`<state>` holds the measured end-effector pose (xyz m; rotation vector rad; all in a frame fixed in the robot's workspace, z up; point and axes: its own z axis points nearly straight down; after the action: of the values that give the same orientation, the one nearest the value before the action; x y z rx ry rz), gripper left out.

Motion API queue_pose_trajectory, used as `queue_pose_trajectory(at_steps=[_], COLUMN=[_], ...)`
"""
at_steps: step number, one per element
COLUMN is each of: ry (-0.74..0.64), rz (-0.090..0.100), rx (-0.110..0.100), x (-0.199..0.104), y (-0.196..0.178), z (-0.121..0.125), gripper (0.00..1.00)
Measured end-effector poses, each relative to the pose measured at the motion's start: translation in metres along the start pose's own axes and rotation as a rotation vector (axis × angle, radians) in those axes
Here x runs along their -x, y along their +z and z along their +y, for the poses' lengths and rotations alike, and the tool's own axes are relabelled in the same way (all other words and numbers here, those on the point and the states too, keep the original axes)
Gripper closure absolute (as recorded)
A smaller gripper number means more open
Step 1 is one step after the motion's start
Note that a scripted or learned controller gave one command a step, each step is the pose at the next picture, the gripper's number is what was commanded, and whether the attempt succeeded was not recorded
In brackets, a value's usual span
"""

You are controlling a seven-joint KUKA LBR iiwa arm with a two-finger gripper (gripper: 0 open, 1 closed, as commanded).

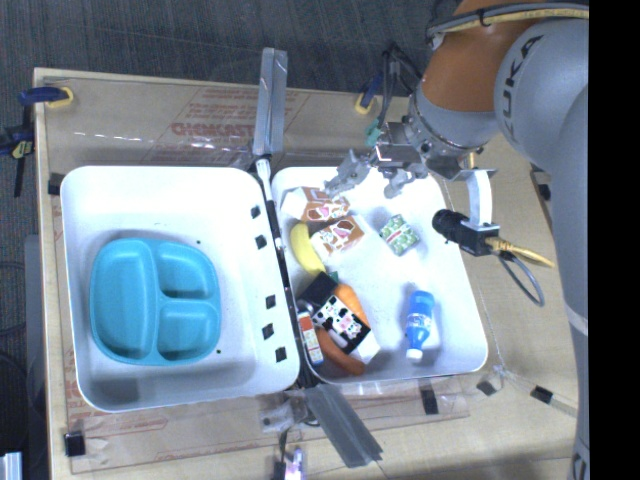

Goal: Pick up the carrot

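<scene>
The carrot (347,330) lies mostly hidden beneath a black-and-white carton (341,325)

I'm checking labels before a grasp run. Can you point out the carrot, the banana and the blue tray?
carrot (350,298): camera view, orange upper part showing beside the black-and-white carton.
banana (305,249): camera view, middle of its yellow body.
blue tray (155,300): camera view, ridge between its compartments, in the left bin.
</scene>
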<state>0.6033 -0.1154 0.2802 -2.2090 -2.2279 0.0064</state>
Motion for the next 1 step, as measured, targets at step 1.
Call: queue_pose_trajectory(at_steps=[1], ry=[-0.033], rz=[-0.001], rx=[0.005], x=[-0.0149], y=[0.1364], z=[-0.0408], gripper=[0.0])
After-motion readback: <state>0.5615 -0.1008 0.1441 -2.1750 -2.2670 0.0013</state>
